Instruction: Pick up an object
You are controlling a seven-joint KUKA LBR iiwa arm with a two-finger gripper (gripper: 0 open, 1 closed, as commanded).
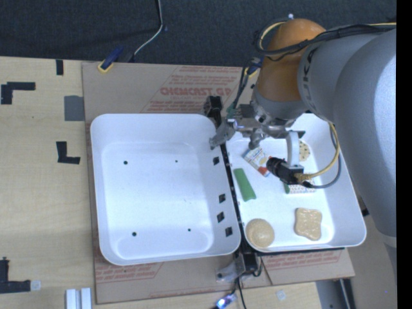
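From above, the counter (38, 192) carries a sheet of cardboard (187, 89), and on it sit two shallow white bins side by side. The left bin (154, 192) has a bare white floor with a few small dark dots. The right bin (341, 217) holds the loose things: a green stick (244, 184) lying near the wall between the bins, a round tan bun (260, 232) at the near left corner, a tan toast-shaped piece (308, 223) just right of the bun, a small white packet with red marks (255, 157) far of the green stick, and a round patterned cookie (301, 150) partly hidden by the arm.

The grey arm (360, 102) reaches in from the right, its orange band (286, 60) above the wrist. The pincer (257, 137) hangs over the far left part of the right bin, just above the white packet. Whether it is open or closed cannot be told, and nothing is seen held in it.
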